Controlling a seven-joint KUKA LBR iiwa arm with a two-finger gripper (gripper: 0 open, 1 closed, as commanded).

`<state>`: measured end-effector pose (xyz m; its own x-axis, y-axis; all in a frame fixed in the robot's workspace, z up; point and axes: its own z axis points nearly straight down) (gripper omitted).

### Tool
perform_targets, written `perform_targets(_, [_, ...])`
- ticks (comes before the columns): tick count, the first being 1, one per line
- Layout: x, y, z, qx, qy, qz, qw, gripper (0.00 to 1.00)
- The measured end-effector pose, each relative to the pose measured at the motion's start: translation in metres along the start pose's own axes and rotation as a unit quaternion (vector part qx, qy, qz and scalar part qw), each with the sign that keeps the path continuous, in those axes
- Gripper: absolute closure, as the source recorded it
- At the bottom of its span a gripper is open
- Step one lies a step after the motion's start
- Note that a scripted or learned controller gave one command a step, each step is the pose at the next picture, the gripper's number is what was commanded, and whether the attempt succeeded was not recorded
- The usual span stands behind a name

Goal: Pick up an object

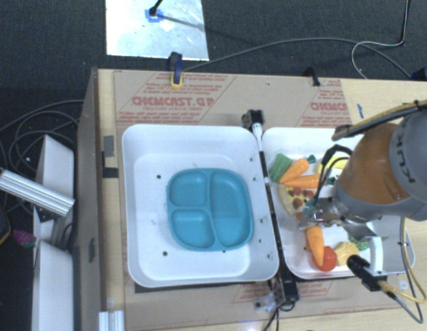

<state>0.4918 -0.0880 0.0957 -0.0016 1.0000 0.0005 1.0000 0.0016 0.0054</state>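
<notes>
Right now my arm [385, 174] reaches in from the right and hangs over the right bin [296, 140], covering much of its far side, so the open room there is tight. Its claw [316, 214] sits low among the toys near the bin's middle, and I cannot tell whether it is spread or pressed together, nor whether anything is between its tips. The toy food is crowded toward the divider: a green piece [280, 164] at the top, two orange carrot shapes [299, 174] just below it, a flat patterned piece [296, 198] beside the claw, then an orange piece [314, 240] touching a red one [328, 258] near the front wall, with a pale yellow piece [345, 251] just beside them.

The left bin [144, 185] has far more free room; a blue divided plate [210, 209] lies in its centre, well away from all four walls.

Both bins rest on a surface [199, 95] covered in brown printed sheet. Dark carpet [47, 40] surrounds it, with loose cables [34, 126] at left and a shiny metal sheet [156, 19] behind. The bins look smooth and glossy, with rounded corners.
</notes>
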Motion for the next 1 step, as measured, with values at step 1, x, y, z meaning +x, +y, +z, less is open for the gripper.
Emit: perform_targets(1, [0.0599,0.0246,-0.0891,0.001,0.000,-0.001,1.0000,1.00])
